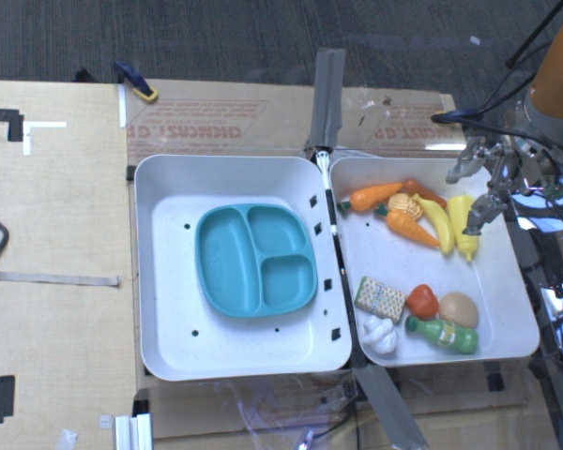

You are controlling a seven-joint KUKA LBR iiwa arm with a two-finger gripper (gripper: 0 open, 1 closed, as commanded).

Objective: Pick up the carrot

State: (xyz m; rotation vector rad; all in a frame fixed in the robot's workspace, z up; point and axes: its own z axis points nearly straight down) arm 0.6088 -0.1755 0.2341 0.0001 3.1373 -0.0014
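Orange carrot lies near right bin's far-left corner, bare floor below it. Hand at far-right edge, over banana; grip state cannot be told.

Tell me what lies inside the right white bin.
The right bin holds a carrot, a second carrot, a banana, a cracker, a tomato, a green bottle and a white item. The tool covers part of a yellow item.

plate in left bin | carrot in right bin
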